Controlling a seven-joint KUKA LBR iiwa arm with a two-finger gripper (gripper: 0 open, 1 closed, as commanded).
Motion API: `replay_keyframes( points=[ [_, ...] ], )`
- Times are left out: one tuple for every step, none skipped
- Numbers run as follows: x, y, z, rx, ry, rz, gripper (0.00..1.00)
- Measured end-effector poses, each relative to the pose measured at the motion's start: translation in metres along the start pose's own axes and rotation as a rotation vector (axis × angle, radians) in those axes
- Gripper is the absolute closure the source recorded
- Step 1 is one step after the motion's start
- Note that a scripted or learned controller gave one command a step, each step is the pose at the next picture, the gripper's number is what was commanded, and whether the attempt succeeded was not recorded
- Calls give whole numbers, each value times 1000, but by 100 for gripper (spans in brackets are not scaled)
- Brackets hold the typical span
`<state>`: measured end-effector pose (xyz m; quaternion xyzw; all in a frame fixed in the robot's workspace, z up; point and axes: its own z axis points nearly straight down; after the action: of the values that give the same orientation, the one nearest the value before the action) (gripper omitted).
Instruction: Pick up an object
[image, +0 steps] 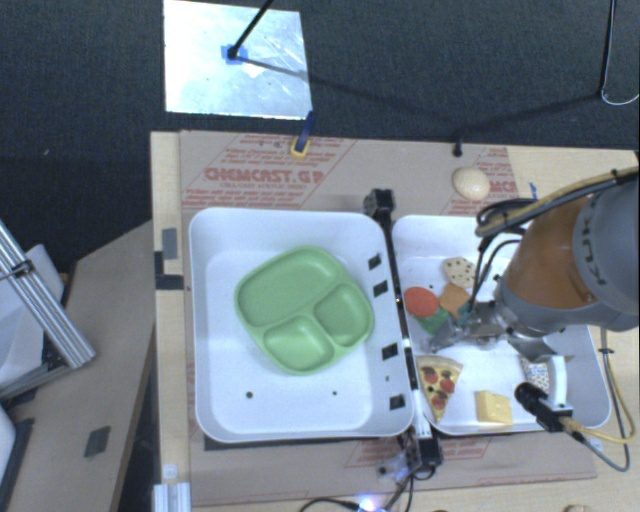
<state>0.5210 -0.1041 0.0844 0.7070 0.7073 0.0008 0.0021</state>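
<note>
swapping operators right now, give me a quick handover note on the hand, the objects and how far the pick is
Hand: low in the right bin, among the toys at its left side; whether it has closed on anything can't be seen.
Objects: pizza slice and cheese wedge near the front, dotted block further back, red and green pieces by the hand. Green divided plate in the left bin.
Done: reach into bin. Left: confirmed grasp and lift.

The grey arm (610, 260) reaches in from the right over the right-hand bin (600, 400), its orange band (548, 262) sitting above that bin's far half. Below the band, the wrist dips toward the bin's left side, and the claw (462, 328) hangs low near the bin's left wall, pointing leftward.
</note>
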Motion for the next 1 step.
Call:
replay_keyframes(
  points=[
    [1,0,-11,1,1,0,100]
  ],
)
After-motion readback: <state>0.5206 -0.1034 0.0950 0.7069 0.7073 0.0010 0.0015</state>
